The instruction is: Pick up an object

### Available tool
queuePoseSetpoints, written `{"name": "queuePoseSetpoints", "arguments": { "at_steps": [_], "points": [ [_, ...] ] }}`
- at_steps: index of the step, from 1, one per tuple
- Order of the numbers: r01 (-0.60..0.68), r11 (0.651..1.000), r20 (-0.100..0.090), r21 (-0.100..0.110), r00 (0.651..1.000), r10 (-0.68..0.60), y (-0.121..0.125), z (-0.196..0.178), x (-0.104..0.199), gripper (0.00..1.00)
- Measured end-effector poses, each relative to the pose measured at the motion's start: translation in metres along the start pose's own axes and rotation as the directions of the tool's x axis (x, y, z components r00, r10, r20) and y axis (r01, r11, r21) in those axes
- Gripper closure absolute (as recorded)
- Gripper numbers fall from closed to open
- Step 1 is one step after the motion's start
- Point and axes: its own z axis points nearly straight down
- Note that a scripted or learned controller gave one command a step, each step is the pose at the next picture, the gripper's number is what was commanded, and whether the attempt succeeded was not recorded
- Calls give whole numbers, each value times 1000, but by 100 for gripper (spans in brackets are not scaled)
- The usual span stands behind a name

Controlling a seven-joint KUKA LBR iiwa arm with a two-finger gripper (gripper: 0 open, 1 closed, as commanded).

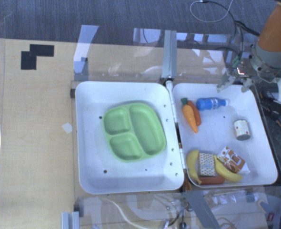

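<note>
The right bin holds all the loose objects. Nearest the gripper is a blue bottle with a white cap end, lying on its side near the bin's far edge, its length running left to right. The gripper sits above the far rim of this bin, up and to the right of the bottle, apart from it. Its 2 thin fingers spread apart, pointing down toward the rim, and nothing is between them.

Just left of the bottle lies a toy carrot with a green top, and beside it a reddish-orange piece that touches or overlaps it. To the right of the bin's middle a small white and grey can lies on its side, well apart from the bottle and from the fingers.

At the near edge of the bin a cluster is packed together: a yellow banana curving along the left, a small patterned box against it, a red sausage-like piece under the box, a second yellow banana to the right, and an orange and white packet leaning over it.

The left bin carries a green divided plate with 3 compartments, set near its middle.

The arm's orange band and grey wrist show at the upper right, over the bench's edge.
</note>
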Motion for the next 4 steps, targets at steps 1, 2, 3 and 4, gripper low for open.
{"name": "queuePoseSetpoints", "arguments": {
  "at_steps": [1, 2, 3, 4],
  "points": [
    [111, 994, 2, -5, 994, -111, 4, 118, 11, 0],
    [174, 985, 3, -5, 985, -174, -56, 117, -20, 0],
    [176, 984, 3, -14, 984, -176, -52, 104, -19, 100],
    [214, 977, 2, -5, 977, -214, -89, -34, 21, 100]
  ]
}}
